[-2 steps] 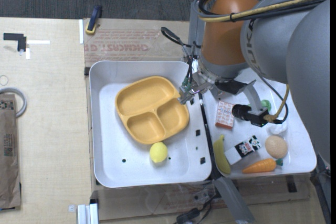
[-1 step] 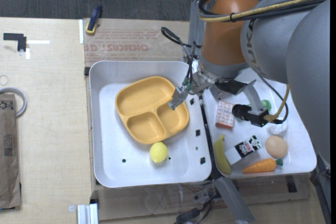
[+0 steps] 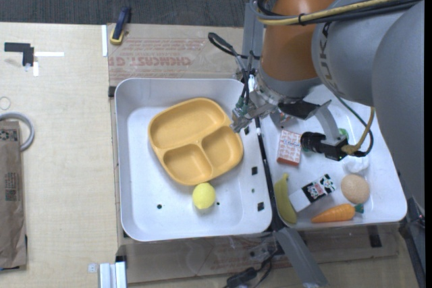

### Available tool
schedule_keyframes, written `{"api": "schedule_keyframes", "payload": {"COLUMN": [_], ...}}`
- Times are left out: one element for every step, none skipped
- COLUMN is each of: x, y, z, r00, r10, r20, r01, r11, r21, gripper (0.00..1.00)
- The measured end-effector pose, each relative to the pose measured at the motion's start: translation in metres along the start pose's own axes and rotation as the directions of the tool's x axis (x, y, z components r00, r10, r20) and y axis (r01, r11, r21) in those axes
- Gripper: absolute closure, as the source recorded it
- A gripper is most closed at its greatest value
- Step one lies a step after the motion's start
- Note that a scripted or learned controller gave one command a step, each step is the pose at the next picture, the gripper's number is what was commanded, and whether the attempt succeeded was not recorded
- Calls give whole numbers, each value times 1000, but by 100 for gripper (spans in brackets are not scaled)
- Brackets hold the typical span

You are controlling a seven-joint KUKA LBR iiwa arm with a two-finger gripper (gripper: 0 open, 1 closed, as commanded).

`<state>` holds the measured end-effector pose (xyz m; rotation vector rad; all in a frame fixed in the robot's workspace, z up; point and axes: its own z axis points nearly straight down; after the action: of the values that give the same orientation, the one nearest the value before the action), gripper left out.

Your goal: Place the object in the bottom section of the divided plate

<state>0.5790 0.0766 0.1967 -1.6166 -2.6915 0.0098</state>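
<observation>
A yellow divided plate [image 3: 194, 139] with three sections lies tilted in the left white bin [image 3: 135, 145]. Nothing lies in its sections. A yellow lemon-like ball [image 3: 204, 195] rests on the bin floor just below the plate's lower rim. My gripper [image 3: 241, 117] hangs over the wall between the two bins, at the plate's upper right rim. Nothing shows in its grasp. The grey arm with its orange band covers the upper part of the right bin [image 3: 385, 165].
The right bin holds a red and white box [image 3: 289, 148], a banana [image 3: 283, 200], a black and white toy [image 3: 317, 189], a carrot [image 3: 334, 214] and a tan egg [image 3: 355, 188]. A blue and yellow tool [image 3: 121, 25] lies on the bench behind the bins.
</observation>
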Motion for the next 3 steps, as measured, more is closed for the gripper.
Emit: {"api": "schedule_keyframes", "payload": {"x": [75,72,56], "y": [22,90,120], "z": [61,-47,-121], "r00": [985,989,871], "r10": [-173,147,492], "r20": [-1,0,0], "r01": [173,-147,-492], "r11": [985,989,871], "r21": [-1,-3,-1], "gripper": [100,100,100]}}
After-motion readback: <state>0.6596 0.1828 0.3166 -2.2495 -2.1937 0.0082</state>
